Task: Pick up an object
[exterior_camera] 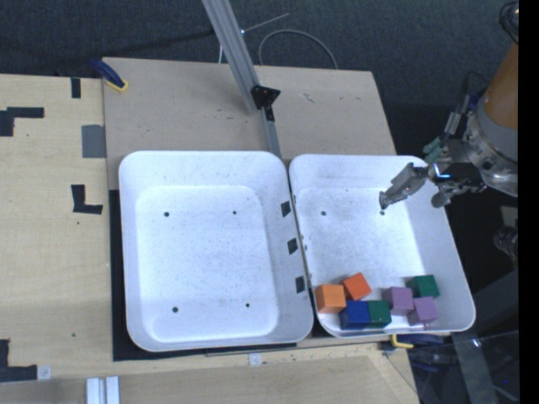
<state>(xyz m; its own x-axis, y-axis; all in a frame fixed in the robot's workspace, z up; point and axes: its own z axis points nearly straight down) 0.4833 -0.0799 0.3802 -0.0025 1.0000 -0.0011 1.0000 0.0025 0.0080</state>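
Several small blocks lie clustered along the near edge of the right bin (438, 225): two orange blocks (331, 296) (357, 285), a blue one (357, 313), two green ones (379, 313) (424, 286) and two purple ones (401, 298) (425, 310). My gripper (418, 195) hangs over the bin's far right part, well behind the blocks. It is open, its fingers spread apart with nothing between them.
The left bin (135, 251) sits beside the right one, their rims touching in the middle. A slanted metal rod (232, 36) with a black clamp rises behind the bins. A yellow and blue tool (109, 74) lies at the bench's far left.
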